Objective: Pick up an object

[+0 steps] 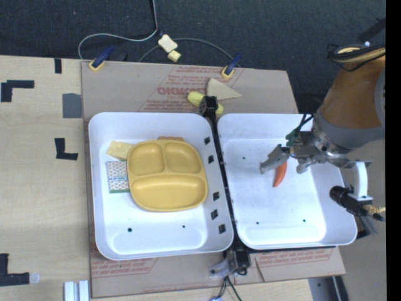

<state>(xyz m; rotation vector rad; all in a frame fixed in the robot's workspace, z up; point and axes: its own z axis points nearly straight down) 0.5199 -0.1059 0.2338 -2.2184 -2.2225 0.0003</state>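
Orange carrot (279, 174) is seen just below the gripper (280, 160), near the right bin's (250, 234) right edge; fingers are spread open; nothing is gripped.

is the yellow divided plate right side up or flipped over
Right side up: the yellow plate in the left bin shows its three recessed compartments facing the camera, one large below and two smaller above.

Bench (37, 168) with two white bins (156, 234)

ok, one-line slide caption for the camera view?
Gripper over the right bin beside an orange carrot; yellow tray in left bin.
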